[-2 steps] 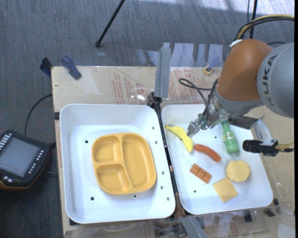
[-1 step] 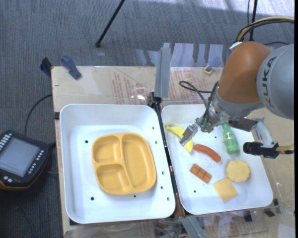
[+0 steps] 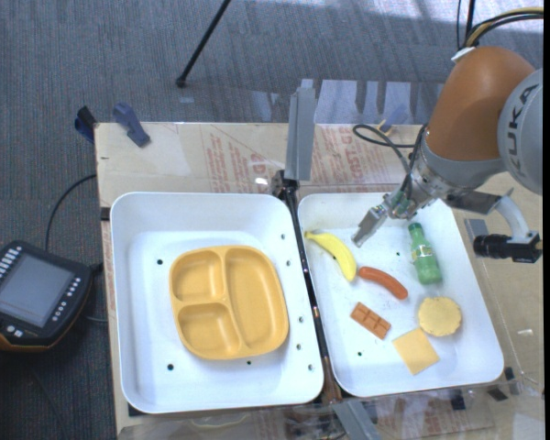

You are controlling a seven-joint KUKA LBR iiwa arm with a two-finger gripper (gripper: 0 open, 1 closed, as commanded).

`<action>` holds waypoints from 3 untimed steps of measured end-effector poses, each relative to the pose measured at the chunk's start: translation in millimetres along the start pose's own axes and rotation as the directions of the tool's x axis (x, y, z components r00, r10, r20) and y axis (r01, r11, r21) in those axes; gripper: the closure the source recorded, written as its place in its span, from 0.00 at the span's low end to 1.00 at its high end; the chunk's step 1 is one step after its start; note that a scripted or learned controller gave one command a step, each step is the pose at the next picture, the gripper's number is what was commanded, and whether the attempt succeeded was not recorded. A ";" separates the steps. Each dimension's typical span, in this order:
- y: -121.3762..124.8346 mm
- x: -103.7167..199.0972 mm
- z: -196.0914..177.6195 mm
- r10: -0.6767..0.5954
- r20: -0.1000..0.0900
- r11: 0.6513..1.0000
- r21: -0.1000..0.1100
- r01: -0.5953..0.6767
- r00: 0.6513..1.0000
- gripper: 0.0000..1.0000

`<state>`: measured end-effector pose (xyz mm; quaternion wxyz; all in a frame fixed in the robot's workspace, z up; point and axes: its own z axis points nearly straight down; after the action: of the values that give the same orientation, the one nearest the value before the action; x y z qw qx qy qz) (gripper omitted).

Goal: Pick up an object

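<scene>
The counter (image 3: 211, 154) carries two white bins side by side. Nearest the camera in the right bin (image 3: 481, 360) lies a yellow cheese square (image 3: 415, 351), and just beside it, toward the right wall, a round yellow cookie (image 3: 439, 316). Left of these sits a small orange-brown waffle block (image 3: 370, 320). A little farther back a sausage (image 3: 383, 282) lies slantwise, close to but apart from a banana (image 3: 335, 253), which curves from the bin's left side toward the middle. To the right of the sausage a green bottle (image 3: 424, 255) lies flat, its cap pointing toward the far wall.

The left bin (image 3: 133, 246) holds a yellow tray (image 3: 227, 301) with three compartments, set about in the middle.

Above the far half of the right bin hangs the tool (image 3: 369, 226), reaching down and leftward from the arm (image 3: 477, 117). Its tip is between the banana and the bottle, touching neither. Its two fingers stand slightly apart with nothing between them, so it is open and holds no object.

On the floor at left rests a pendant (image 3: 29, 291) with a screen.
</scene>
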<state>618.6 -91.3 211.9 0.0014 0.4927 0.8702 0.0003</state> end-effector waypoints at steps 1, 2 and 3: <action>7.7 -2.1 126.5 -0.080 -0.005 0.997 0.004 0.080 0.997 0.00; 8.9 -3.2 115.0 -0.078 -0.004 0.997 0.001 0.078 0.997 1.00; 1.0 -13.4 106.2 -0.035 -0.003 0.999 0.001 0.035 0.999 1.00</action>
<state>626.6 -102.4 105.8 0.0000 0.4776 0.8786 0.0004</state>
